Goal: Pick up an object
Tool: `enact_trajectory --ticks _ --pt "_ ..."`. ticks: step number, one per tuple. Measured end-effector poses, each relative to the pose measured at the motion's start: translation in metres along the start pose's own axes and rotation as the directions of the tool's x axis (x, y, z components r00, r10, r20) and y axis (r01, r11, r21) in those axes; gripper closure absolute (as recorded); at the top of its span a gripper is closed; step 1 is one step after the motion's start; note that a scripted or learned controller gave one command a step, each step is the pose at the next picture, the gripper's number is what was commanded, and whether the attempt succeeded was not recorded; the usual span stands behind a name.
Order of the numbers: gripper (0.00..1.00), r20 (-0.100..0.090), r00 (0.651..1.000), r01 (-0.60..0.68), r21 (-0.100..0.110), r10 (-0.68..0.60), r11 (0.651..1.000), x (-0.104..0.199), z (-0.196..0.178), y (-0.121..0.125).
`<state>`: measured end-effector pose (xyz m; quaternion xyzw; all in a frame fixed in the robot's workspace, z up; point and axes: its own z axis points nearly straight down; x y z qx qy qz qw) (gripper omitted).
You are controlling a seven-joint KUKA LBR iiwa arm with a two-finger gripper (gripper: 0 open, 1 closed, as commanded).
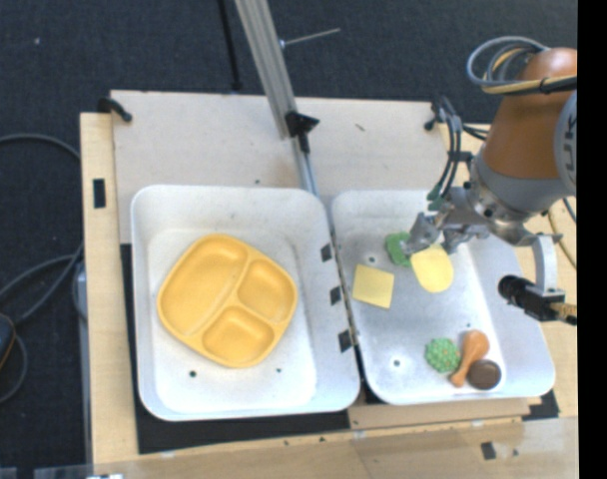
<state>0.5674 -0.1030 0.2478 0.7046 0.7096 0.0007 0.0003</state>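
Poised over the upper part of the right bin [503, 267], the end effector [430, 236] of the grey and orange arm [523, 138] hangs just above a pale yellow rounded piece [433, 270], with a small green item [397, 247] just to the left of that piece; whether it is released or clenched cannot be told from this angle, and nothing is visibly held in it. Below and left of the yellow rounded piece lies a flat yellow square [373, 286], smooth like a cheese slice. Further down from the rounded piece, near the bin's lower right corner, sit a knobbly green lump [442, 355], an orange drumstick-shaped toy [471, 352] and a dark brown round object [483, 374], the three close together. Both bins are shallow, white, with rounded corners and a slightly speckled matte finish. To the left of the yellow rounded piece, across the divide, the left bin [159, 218] carries a glossy amber plastic tray [227, 299] with three moulded compartments, set at a tilt to the bin's edges. The bins rest on a light wooden worktop [194, 138], and a ribbed aluminium bar [269, 58] rises at a slant up and left of the rounded piece. Dark carpet [84, 28] surrounds the worktop, with black cables [24, 158] looping far to the left
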Motion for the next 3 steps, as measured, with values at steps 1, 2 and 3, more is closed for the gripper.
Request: enact_trajectory --ticks 1,2,3 --pt "1.0 0.0 1.0 0.0 0.001 0.0 1.0 0.049 0.01 -0.001" --pt "1.0 -0.001 1.0 0.0 0.0 0.0 1.0 0.1 0.013 0.011" --pt "1.0 -0.001 1.0 0.002 0.002 -0.002 1.0 0.162 0.017 0.009"
